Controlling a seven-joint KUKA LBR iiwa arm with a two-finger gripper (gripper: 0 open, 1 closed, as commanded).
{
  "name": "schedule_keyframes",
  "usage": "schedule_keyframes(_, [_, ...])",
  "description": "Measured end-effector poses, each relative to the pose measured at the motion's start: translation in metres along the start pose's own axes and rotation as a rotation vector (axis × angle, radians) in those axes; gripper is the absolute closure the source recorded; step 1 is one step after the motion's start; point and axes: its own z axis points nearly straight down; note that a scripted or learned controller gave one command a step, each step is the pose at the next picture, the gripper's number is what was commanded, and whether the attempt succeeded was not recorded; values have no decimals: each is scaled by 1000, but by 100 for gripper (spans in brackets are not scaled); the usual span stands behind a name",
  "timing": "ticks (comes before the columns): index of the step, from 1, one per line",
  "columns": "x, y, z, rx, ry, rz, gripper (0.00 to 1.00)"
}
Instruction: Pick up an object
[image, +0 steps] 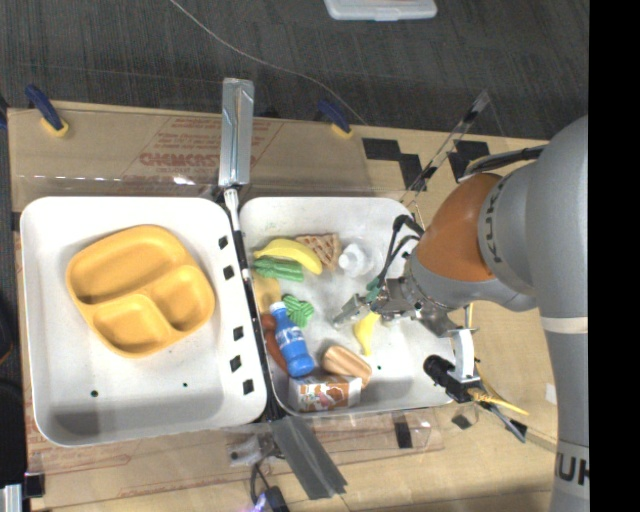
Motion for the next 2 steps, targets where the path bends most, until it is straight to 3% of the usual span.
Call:
schedule_keyframes(1, [0, 1, -10, 1, 0, -4, 100])
schedule_keyframes(2, [52, 2, -196, -9, -3, -23, 100])
